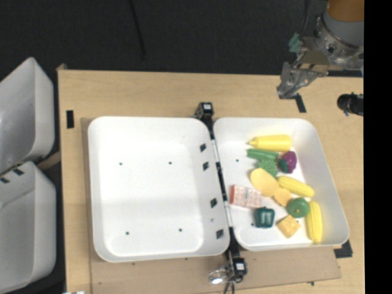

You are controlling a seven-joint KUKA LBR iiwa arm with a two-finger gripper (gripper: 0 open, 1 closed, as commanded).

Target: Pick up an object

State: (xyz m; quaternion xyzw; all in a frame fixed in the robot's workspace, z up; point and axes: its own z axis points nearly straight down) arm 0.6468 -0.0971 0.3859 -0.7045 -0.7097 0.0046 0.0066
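Above the bench's far right corner, seen from the fixed overhead camera, the gripper (293, 86) hung off the grey arm with its orange band, well apart from both bins; whether anything sat between its fingers, or how wide it stood, I could not tell. Below and left of it lay the right bin (324, 158), which held all the toy food: a yellow corn cob (271, 142) near the far rim, a green pod (263, 155) just under it, a purple piece (287, 161) beside that, a pale yellow wedge (264, 180), another yellow cob (296, 186), a green round piece (298, 207), a third yellow cob (314, 222) along the right wall, a dark green cup (264, 217), and a red-and-white packet (246, 196) near the hinge. Beside it sat the left bin (110, 164).
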